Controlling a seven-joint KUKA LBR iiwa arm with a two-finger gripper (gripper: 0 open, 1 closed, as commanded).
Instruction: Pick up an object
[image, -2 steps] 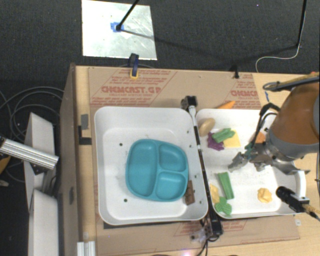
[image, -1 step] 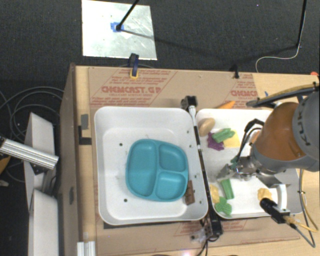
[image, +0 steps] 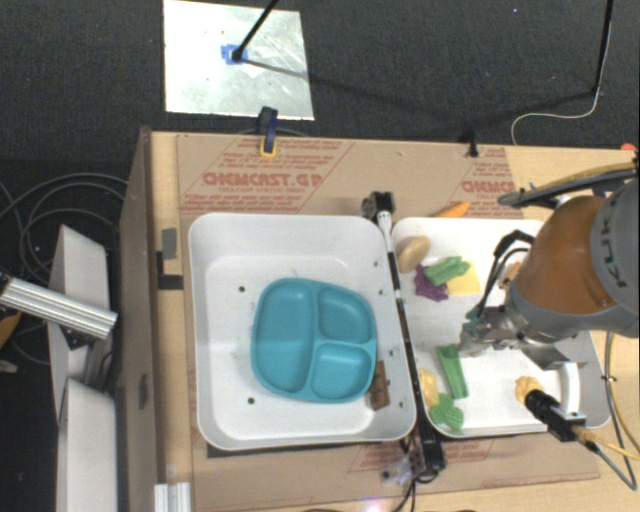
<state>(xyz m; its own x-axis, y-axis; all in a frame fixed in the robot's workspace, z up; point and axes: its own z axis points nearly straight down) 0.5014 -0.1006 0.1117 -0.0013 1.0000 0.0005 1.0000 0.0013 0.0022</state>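
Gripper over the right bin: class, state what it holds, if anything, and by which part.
It cannot be told. The gripper sits low beside a green toy in the right bin, but no object shows between its fingers.

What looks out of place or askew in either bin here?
A small brown piece sits on the left bin's right rim by the divider, apart from the toys in the right bin. The blue plate lies flat.
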